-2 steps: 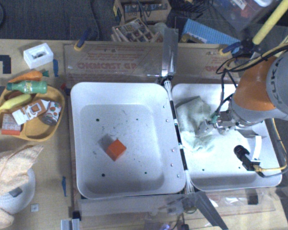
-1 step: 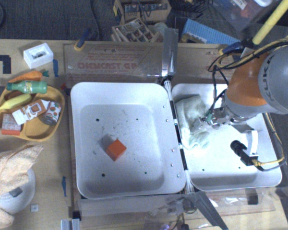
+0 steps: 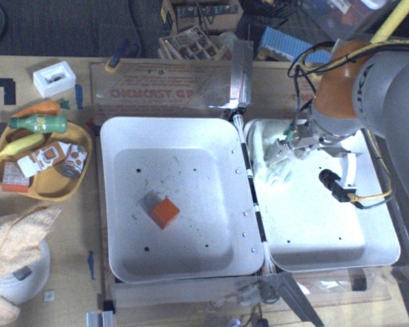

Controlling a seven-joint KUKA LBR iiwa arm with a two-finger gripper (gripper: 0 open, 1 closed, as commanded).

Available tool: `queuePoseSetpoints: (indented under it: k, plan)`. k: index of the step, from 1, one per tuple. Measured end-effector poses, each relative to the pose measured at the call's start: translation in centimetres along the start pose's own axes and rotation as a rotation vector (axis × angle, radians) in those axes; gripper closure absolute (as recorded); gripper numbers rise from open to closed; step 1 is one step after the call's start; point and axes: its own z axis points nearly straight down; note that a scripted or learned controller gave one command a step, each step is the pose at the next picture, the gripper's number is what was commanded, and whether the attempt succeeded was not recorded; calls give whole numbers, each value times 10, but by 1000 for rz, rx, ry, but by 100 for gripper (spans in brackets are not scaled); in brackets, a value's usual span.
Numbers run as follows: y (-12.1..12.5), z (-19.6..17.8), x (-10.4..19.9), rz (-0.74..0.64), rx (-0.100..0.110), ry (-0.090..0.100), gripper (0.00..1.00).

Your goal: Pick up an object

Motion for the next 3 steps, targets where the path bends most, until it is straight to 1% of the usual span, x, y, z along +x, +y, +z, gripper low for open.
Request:
queuePoseSetpoints:
  k: [1, 2, 3]
  plan:
    - [2, -12, 0, -1, -4, 1, 100]
    - [-11, -1, -49, -38, -3, -1, 100]
    - [-12, 0, -50, -38, -2, -2, 0]
